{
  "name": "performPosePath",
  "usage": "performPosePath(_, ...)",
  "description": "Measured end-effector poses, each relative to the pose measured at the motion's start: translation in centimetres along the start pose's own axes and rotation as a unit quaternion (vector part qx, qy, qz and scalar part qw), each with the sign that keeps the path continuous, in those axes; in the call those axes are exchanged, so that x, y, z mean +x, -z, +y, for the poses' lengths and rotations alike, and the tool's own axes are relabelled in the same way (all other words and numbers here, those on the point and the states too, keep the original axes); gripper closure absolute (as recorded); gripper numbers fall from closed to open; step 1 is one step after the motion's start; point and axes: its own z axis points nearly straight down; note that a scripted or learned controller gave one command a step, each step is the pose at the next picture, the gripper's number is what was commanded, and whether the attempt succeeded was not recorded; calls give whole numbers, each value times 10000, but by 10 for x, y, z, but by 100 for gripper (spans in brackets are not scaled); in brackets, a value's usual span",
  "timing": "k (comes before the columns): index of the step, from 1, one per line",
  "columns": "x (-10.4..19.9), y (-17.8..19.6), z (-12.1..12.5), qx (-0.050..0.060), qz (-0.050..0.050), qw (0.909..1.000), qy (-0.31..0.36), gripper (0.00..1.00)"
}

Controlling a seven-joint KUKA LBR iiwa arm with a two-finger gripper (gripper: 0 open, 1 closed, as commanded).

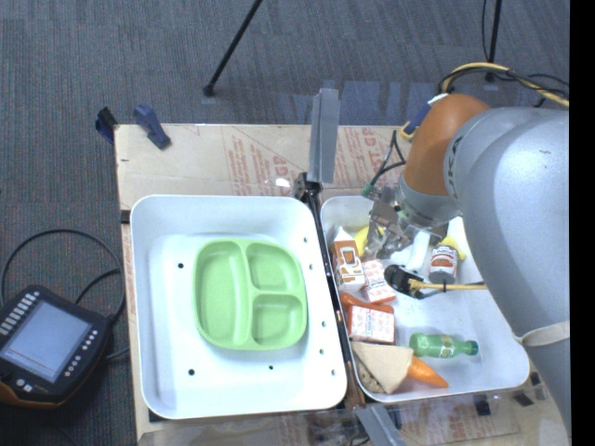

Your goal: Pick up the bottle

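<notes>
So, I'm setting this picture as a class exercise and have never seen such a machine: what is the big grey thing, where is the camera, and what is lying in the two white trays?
The big grey shape with the orange band is a robot arm, reaching in from the right. Its gripper, a two-fingered hand, is low over the far part of the right bin; nothing can be seen held in it.

The single camera is fixed above the bench and looks down at a slant.

The left bin holds a green divided plate. The right bin is cluttered: a green bottle lying on its side near the front, an orange carrot, a sandwich wedge, small cartons and a small jar. The bottle is what the arm should pick up.
</notes>
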Motion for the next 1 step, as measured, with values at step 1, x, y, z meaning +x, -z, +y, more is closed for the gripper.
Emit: performPosePath(1, -17, 99, -98, 8, 1, 9918, 1280, 100)
